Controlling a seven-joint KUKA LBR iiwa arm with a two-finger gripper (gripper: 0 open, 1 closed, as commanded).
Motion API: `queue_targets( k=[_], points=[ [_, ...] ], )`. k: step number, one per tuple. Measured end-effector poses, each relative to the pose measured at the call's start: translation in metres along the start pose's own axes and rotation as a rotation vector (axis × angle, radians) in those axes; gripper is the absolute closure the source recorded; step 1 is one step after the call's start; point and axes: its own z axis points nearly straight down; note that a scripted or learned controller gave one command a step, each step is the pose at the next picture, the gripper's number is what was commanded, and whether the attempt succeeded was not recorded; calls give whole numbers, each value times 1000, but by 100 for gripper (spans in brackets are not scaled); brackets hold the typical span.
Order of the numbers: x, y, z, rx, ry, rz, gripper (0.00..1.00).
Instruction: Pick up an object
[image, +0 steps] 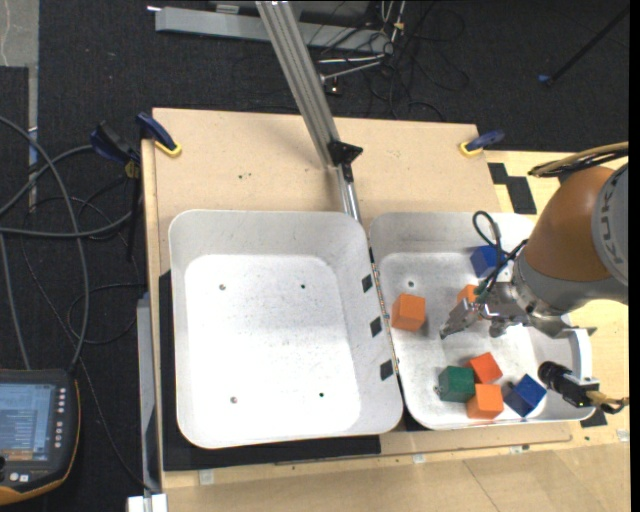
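Camera view: three orange blocks (408, 312), two blue (524, 396), one green (458, 384).

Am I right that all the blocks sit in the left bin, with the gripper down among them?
Not quite: the camera view shows the blocks, such as the orange block and the green block, in the right bin, not the left bin. The gripper is down among them there.
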Motion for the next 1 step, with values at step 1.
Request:
queue_targets(
  k=[1],
  points=[
    [0,0,20,-5,-1,-1,0]
  ],
)
